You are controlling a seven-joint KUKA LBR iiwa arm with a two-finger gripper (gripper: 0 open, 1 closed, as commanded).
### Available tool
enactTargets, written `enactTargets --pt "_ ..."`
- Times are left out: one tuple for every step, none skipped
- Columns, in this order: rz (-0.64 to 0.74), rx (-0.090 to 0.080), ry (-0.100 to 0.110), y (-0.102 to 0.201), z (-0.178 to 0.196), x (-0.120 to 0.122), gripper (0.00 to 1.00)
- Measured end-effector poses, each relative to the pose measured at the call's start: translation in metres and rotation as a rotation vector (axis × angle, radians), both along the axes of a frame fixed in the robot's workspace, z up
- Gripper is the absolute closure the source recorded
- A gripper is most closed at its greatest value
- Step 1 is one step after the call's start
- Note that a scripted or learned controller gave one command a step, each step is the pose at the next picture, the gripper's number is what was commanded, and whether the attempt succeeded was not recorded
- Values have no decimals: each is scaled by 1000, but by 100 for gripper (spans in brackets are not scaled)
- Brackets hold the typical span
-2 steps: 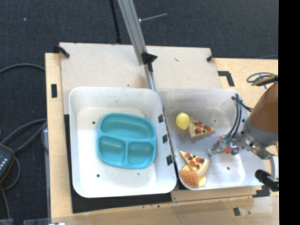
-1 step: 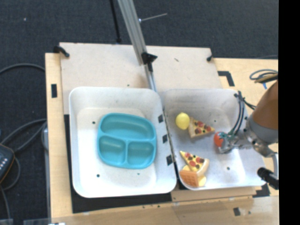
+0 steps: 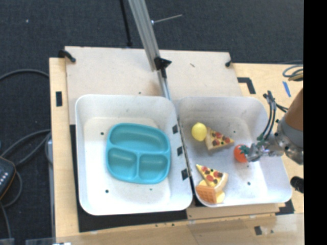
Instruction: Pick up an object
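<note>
Bins sit side by side on your bench. Left bin [image 3: 92,198]: blue divided tray [image 3: 138,153], lying flat near its centre. Right bin [image 3: 271,188]: yellow ball [image 3: 199,131] near the left wall, a pizza slice [image 3: 218,140] just beside it, a second pizza slice [image 3: 211,180] at the front edge. Red tomato [image 3: 240,153] lies toward the right side, touching the gripper [image 3: 251,152]; you cannot tell how the jaws stand.
</note>
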State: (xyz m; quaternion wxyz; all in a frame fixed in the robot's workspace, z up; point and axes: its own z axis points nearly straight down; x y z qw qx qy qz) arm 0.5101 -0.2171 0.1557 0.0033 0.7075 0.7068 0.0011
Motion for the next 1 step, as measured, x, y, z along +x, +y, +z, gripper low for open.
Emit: enactTargets --pt "3 -1 -1 -9 46 3 100"
